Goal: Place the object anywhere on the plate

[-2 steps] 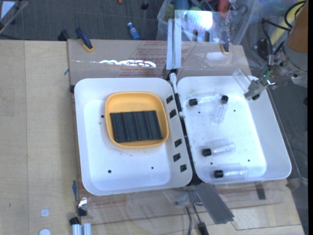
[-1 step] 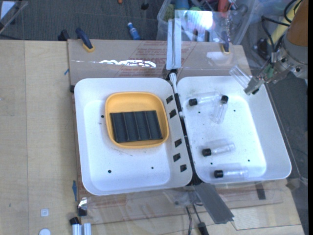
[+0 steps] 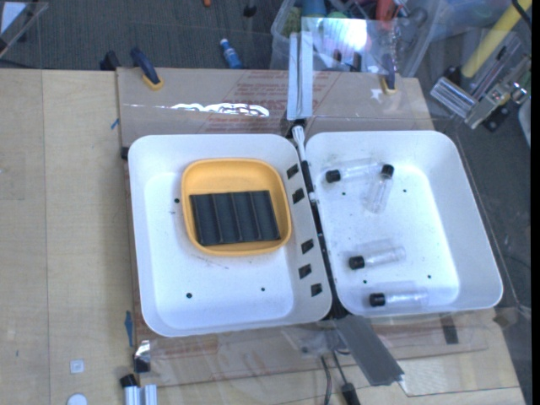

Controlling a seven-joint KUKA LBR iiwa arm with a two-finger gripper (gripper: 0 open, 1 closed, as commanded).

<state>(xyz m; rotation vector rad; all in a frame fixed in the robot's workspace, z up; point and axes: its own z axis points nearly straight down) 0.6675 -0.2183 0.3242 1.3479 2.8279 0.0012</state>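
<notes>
Nearest, in the lower part of the frame, the right bin holds a clear vial with a black cap lying on its side by the bin's lower rim. A second capped vial lies just above it in the frame. Level with these, in the left bin, sits the yellow plate. A black ribbed slab lies flat on the plate and covers most of its floor. A row of small black tabs runs down the seam where the two bins meet. Farther back in the right bin, a third vial lies tilted with its cap uppermost, and a fourth vial lies just left of it. Both bins rest on the wooden bench. At the top of the frame stands a clear tub of mixed clutter. How far the claw is open, or whether it has hold of anything, I cannot tell.
</notes>
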